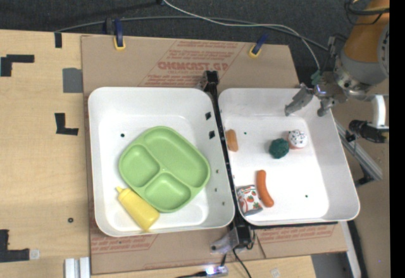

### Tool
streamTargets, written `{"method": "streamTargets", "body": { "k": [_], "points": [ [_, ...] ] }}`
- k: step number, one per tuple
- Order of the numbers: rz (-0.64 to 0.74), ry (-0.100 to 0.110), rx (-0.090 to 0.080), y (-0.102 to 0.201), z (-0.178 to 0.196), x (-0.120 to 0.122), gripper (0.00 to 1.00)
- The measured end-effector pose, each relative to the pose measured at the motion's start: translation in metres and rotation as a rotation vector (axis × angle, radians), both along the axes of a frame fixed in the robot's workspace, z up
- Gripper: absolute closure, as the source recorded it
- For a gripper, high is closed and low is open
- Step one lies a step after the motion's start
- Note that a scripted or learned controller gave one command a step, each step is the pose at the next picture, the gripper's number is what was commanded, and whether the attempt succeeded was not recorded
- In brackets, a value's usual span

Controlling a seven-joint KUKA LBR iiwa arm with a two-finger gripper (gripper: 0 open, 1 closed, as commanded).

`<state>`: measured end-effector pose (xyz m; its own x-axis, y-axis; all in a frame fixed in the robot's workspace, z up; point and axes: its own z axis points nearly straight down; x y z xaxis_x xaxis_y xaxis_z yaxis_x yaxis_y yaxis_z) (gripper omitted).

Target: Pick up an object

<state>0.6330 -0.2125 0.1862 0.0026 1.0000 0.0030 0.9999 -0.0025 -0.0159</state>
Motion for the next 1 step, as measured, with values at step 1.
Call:
{"method": "streamTargets", "body": {
  "k": [1],
  "points": [
    [0.004, -0.014, -0.003, 0.0005, 0.0097, 0.0035, 0.00]
  ]
}}
